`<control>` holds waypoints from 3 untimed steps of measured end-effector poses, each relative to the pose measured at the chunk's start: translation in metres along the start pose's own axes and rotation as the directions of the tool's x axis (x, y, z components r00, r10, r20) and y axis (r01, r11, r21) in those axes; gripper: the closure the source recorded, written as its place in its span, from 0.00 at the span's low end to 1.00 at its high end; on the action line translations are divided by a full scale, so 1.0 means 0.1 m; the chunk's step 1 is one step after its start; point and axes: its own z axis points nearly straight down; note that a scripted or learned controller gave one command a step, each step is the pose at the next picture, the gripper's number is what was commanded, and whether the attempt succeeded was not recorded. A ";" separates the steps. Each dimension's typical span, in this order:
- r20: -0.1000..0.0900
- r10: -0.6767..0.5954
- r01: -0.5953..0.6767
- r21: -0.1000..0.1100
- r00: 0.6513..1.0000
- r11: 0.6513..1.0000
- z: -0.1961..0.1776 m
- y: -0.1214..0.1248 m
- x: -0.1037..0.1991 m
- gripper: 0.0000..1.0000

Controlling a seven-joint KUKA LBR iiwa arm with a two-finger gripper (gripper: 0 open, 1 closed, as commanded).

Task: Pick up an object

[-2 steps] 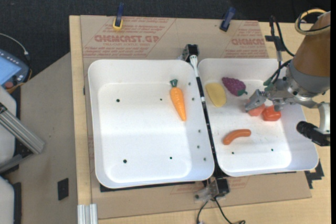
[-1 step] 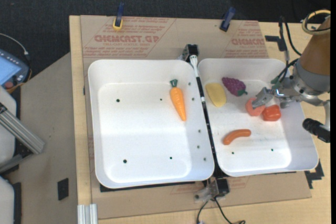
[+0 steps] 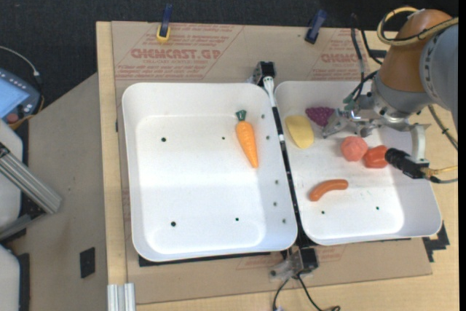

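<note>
My gripper (image 3: 350, 126) hangs low over the back of the right bin (image 3: 419, 226). It is open, and nothing sits between its fingers. A purple bunch of grapes (image 3: 319, 114) lies just to its left. A pink round fruit (image 3: 354, 148) lies just in front of it, with a red piece (image 3: 376, 156) touching that fruit's right side. A yellow lemon-like piece (image 3: 299, 132) rests near the bin's left wall. An orange sausage (image 3: 328, 189) lies toward the bin's middle front. In the left bin (image 3: 145, 229) an orange carrot (image 3: 247, 143) with a green top lies near the right wall.
The two bins meet along a ridge (image 3: 282, 156) at the centre. They stand on a cardboard sheet (image 3: 182, 47) held by clamps at the back edge. The arm's grey and orange wrist (image 3: 411, 62) rises over the right bin's back right corner.
</note>
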 end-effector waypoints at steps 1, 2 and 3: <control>-0.017 -0.003 0.004 0.057 1.000 0.998 0.03 0.35 -0.48 0.00; -0.003 0.001 -0.001 0.021 1.000 1.000 -0.54 0.41 -0.46 0.00; 0.003 0.005 -0.005 0.000 1.000 1.000 -0.81 0.44 -0.62 0.00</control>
